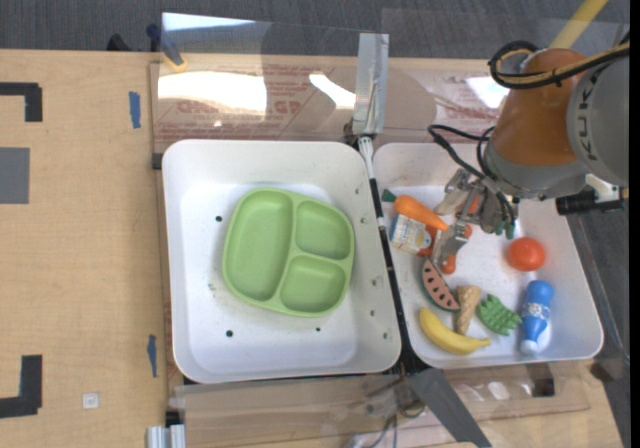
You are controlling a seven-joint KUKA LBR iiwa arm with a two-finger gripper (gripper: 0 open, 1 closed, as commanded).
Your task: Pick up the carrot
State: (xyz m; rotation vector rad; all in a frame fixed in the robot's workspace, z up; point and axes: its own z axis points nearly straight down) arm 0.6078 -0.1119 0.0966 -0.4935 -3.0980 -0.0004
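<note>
The carrot [421,213], orange with a small green top, lies in the right bin [585,331] near its left wall, pointing right. It rests partly against a small white and blue carton [408,234]. My gripper [465,219] hangs low over the bin just right of the carrot's thick end, under the arm's orange band. A thin red piece [447,256] shows just below the gripper. The carrot looks to be lying free in the bin.
The right bin also holds a watermelon slice [438,284], a banana [450,334], a tan cone-like piece [467,307], a green toy [498,315], an orange ball [526,254] and a blue bottle [537,314]. A green divided plate [290,251] sits in the left bin [190,336].
</note>
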